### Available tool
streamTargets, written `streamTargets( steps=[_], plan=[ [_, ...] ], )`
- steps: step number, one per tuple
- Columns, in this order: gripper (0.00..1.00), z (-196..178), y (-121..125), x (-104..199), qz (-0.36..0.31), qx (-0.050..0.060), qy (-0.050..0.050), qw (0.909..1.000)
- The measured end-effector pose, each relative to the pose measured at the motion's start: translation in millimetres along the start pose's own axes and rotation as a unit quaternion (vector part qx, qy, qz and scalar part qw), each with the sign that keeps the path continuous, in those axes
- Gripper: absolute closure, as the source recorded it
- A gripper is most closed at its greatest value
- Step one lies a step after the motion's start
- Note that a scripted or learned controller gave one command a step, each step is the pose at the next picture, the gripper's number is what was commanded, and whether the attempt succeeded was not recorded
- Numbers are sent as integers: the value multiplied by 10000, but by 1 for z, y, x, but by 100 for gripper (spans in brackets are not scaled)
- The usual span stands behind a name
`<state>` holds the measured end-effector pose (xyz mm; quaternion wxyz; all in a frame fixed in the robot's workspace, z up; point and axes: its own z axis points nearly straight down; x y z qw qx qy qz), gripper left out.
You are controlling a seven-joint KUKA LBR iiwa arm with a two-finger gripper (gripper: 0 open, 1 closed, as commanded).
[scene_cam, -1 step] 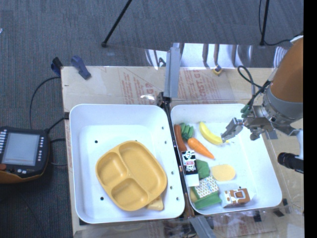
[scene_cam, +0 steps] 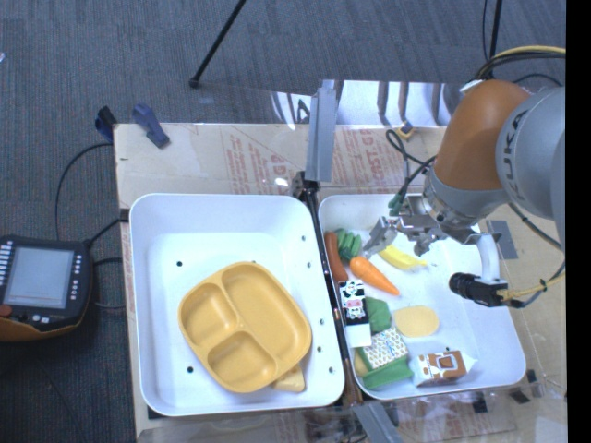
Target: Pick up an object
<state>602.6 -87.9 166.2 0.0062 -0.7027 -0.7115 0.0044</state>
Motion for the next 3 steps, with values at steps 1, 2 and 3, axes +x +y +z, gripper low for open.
streamTargets(
  steps=[1,2,3],
  plan=[
    [0,63,23,-18,80,-127,-13,9999],
    [100,52,23,-20,98,-133,-18,9999],
    [0,53,23,-20,105,-125,-18,9999]
  ],
)
